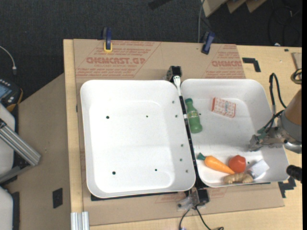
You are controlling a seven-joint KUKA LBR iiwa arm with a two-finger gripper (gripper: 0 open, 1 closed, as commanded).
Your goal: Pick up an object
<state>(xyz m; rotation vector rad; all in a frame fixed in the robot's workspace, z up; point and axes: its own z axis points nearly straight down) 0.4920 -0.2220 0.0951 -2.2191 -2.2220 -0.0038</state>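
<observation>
We are seeing the arm [293,116] reaching in over the right bin [249,87], with the gripper [259,142] hanging low near that bin's right wall. We cannot tell the state of its pincer. We are finding the objects lying in the right bin: a green bottle [193,115] along its left wall, a red-and-white packet [223,107] toward its back, and a carrot [216,164], a tomato [237,163] and a ginger root [238,178] at its front. The left bin [129,138] is sitting just beside it.
</observation>
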